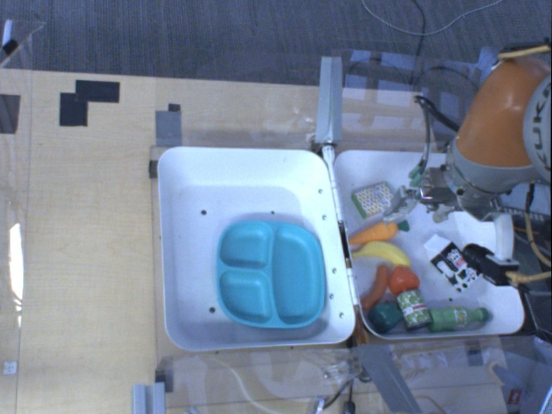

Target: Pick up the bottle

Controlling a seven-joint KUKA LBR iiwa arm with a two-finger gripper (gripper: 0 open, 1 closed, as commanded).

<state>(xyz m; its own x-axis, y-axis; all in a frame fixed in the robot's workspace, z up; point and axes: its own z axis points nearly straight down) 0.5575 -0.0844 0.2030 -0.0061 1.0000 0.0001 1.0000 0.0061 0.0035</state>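
Observation:
The green bottle [454,318] lies on its side along the front wall of the right bin [511,316], its neck pointing right. My gripper [410,198] hovers over the back half of that bin, well behind the bottle, just right of a small green-and-white checked box [373,199]. Nothing shows between the gripper's tips. The grey arm with its orange band [509,110] reaches in from the right.
Lying between gripper and bottle are a toy carrot [376,232], a banana [382,252], a red-orange toy [402,279], a labelled can [412,308], a teal item [385,316] and a black-and-white card [454,264]. The left bin [190,231] holds a blue divided plate [272,274].

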